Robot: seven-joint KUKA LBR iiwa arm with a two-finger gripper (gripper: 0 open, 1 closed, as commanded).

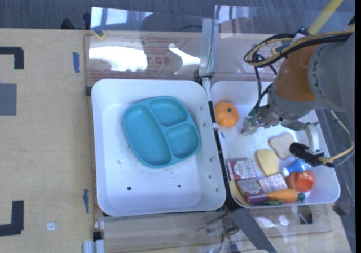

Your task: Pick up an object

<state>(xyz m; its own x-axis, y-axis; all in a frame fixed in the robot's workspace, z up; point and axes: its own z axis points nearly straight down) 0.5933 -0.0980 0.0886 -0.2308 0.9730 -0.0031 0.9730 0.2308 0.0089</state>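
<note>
My gripper [248,128] hangs low over the upper middle of the right bin [240,92], above bare white floor. An orange fruit [226,114] lies just to its left, close to the wall between the bins. Below and right of the gripper lie a slice of bread [281,145] and a yellow wedge [267,162]. Nothing shows between the gripper and the bin floor. The grey arm with its orange band comes in from the upper right and covers the bin's right side.
Along the right bin's front edge lie a red and white carton [241,168], a small box [254,187], a carrot [282,195], a red tomato [302,180] and a blue piece [296,166]. The left bin [107,150] holds a blue divided plate [162,131].
</note>
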